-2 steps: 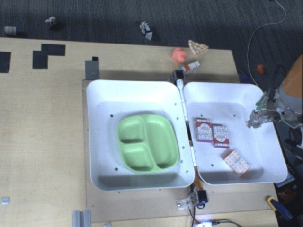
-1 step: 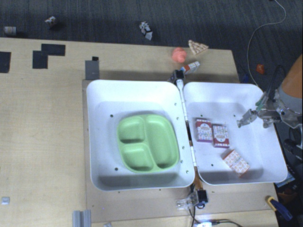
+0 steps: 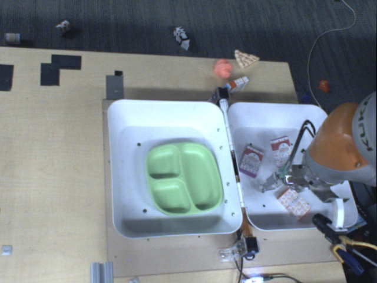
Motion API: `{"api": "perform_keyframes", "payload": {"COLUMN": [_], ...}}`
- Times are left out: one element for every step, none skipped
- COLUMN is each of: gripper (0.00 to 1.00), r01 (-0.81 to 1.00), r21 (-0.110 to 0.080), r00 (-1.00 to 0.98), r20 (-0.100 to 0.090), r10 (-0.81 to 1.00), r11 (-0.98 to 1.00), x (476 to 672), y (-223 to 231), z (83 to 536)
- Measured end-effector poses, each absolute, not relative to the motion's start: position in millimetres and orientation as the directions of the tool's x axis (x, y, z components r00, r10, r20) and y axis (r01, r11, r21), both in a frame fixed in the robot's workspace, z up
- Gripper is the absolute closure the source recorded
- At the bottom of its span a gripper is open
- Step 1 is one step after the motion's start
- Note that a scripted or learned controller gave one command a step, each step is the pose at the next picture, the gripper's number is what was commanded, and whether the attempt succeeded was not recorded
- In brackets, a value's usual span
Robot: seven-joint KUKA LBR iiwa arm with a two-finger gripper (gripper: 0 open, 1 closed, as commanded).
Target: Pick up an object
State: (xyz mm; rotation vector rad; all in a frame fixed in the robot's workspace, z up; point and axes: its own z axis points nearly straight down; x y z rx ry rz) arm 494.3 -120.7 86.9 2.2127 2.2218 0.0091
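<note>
In the right bin lie three small flat packets: a dark red one near the bin's left wall, a white and red one further back, and a pink checked one near the front. My gripper is low in this bin, between the dark red packet and the checked packet, its metal fingers pointing left. The grey arm with its orange band comes in from the right above the checked packet. Nothing shows between the fingers.
The left bin holds a green divided plate. Behind the bins on the bench lie a pink ball, a wedge-shaped toy and a small tube. Cables and clips sit at the front right corner.
</note>
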Motion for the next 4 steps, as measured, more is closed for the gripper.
{"api": "perform_keyframes", "payload": {"gripper": [1.00,1.00,1.00,0.00], "r01": [1.000,1.000,1.000,1.000], "r21": [0.015,0.010,0.007,0.004], "r00": [-0.004,-0.001,-0.009,-0.004], "r20": [-0.002,-0.005,0.003,0.000], "r10": [1.000,1.000,1.000,1.000], "r11": [0.004,0.001,0.009,0.004], "x": [496.5,489.3,514.9,513.7], "y": [-121,-208,-54,-57], "z": [98,88,186,185]}}
